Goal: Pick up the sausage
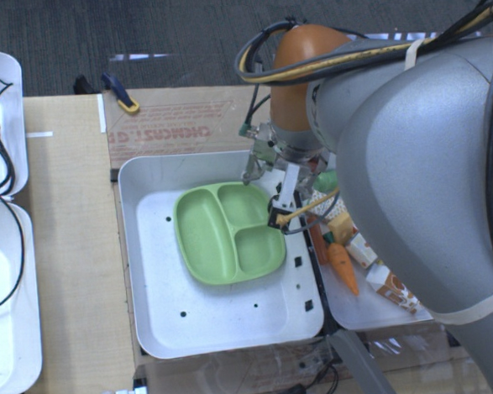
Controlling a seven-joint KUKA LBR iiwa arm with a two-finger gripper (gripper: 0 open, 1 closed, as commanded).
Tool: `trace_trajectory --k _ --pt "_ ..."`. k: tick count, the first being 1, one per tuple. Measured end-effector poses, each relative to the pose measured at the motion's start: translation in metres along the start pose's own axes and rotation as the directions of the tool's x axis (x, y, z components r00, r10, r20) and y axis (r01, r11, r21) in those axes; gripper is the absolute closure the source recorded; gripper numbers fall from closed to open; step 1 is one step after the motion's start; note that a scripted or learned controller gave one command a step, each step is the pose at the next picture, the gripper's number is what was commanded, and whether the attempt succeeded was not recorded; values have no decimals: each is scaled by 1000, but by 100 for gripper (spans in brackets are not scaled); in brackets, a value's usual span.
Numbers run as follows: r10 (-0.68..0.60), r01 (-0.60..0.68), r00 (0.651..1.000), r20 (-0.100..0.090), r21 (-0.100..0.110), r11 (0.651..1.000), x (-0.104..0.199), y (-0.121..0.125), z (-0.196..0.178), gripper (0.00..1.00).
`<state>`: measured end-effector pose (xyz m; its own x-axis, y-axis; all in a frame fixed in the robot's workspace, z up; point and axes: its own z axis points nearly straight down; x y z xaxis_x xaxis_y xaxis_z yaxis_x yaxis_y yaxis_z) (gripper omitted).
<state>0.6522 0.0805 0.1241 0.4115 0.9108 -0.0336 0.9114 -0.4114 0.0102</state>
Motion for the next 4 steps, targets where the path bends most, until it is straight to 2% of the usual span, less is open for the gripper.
trace_trajectory --k 4 --pt "126 -126 992 -6 -9 992 1 2 -1 0"
